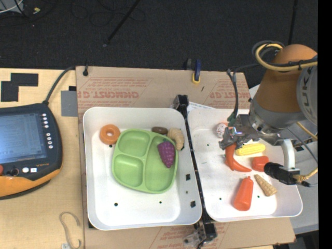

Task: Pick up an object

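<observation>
Lying nearest the camera in the right bin (pixel 290 207), a smooth orange carrot (pixel 243 193) tapers from a fat rounded base to a narrow red-tipped top. Just right of the carrot sits a tan ridged cone (pixel 265 185), and above that a small red block (pixel 259 163). Up-left of the carrot curls a glossy red-orange pepper (pixel 234 163), and a yellow corn cob (pixel 250 149) with a bumpy surface lies just above the pepper. The gripper (pixel 232 137) hangs up-left of the corn, over the pepper's upper end, beside a small pale round piece (pixel 221 130); whether it is open or closed cannot be told, and nothing is seen held in it. The grey arm with its orange band (pixel 286 87) rises behind, far above the carrot.

Left of the carrot, in the left bin (pixel 98 191), rests a matte green divided plate (pixel 142 162). A knobbly purple grape bunch (pixel 166 153) lies in the plate's right compartment. A beige lumpy piece (pixel 177 137) and a dark brown oval (pixel 160 130) touch the plate's far rim, and an orange ring doughnut (pixel 109 134) sits at its far left corner.

Both bins are shallow, white and smooth, on brown cardboard (pixel 135 90).
</observation>
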Controlling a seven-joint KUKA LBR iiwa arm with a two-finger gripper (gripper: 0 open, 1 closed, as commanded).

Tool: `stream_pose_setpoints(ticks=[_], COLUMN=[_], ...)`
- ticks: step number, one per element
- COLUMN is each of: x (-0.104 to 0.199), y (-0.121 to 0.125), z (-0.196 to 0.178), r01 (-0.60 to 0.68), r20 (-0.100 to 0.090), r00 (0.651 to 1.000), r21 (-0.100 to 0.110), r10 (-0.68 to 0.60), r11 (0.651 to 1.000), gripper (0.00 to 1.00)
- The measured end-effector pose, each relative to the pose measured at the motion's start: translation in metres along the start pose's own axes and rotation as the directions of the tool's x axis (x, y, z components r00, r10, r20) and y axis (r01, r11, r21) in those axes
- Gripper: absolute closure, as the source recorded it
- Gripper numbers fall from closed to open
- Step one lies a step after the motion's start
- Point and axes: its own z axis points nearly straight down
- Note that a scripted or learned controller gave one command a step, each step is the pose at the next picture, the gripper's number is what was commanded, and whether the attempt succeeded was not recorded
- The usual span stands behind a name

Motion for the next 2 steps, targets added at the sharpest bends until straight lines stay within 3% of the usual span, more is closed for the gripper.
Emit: stream_pose_setpoints(ticks=[1,2], x=[-0.0016,0.0038], y=[0.0164,0.0111], z=[0.0104,0.0131], r01=[0.004,0.001], r20=[0.001,0.000], r00=[1.000,1.000], r21=[0.001,0.003], r10=[-0.004,-0.001], r11=[1.000,1.000], gripper=[1.00,1.00])
